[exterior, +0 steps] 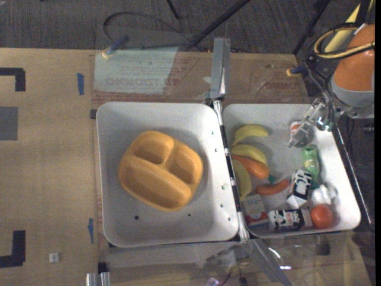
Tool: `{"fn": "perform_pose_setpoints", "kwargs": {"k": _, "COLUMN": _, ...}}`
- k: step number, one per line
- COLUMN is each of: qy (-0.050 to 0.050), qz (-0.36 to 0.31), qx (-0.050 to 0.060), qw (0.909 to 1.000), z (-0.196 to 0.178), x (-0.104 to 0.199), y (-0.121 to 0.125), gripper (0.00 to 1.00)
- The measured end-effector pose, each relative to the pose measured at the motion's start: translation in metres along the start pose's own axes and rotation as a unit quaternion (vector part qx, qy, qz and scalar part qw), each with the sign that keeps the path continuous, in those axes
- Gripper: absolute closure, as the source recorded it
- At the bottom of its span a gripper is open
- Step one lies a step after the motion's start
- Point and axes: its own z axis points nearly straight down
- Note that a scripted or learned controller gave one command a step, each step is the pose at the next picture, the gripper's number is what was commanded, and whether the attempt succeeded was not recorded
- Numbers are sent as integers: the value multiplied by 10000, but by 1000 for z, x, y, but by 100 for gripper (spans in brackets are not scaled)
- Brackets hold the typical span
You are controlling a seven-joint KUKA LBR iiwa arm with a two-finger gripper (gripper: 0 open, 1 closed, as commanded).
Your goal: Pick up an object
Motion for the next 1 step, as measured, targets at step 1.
{"fn": "perform_pose_setpoints", "kwargs": {"k": 1, "qy": 26, "qz": -543, "qx": 29, "qw": 9985, "z": 0, "x": -6, "y": -5, "gripper": 0}}
